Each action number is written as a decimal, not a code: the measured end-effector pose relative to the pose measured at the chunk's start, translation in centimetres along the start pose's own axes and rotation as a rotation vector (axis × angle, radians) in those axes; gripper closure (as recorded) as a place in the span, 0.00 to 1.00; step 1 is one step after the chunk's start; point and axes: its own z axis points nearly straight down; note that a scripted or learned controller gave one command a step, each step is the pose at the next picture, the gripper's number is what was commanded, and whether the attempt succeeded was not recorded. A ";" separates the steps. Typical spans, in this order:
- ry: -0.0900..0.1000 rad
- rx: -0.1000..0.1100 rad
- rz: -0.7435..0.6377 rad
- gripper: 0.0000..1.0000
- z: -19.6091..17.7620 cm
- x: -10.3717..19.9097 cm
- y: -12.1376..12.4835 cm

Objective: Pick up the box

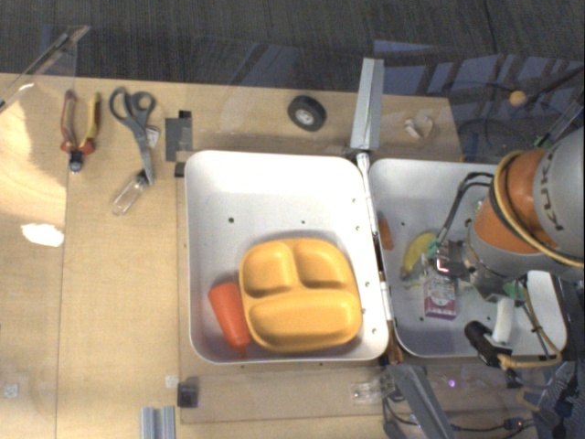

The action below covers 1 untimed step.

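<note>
In the camera view, the box (pixel 441 298) lies in the right bin (pixel 411 332), its long axis running toward and away from the camera, just under the gripper (pixel 445 265). Whether the gripper grips anything, I cannot tell. A yellow banana (pixel 419 249) lies just beside it. The left bin (pixel 210 245) holds a yellow tray (pixel 298 294) and an orange cup (pixel 228 315).

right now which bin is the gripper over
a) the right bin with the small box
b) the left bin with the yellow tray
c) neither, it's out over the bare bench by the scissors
a: the gripper hangs over the right bin, just above the small box and beside a yellow object; the yellow tray lies in the left bin.
</note>
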 end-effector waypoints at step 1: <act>-0.003 -0.009 -0.001 1.00 -1.1 0.0 0.3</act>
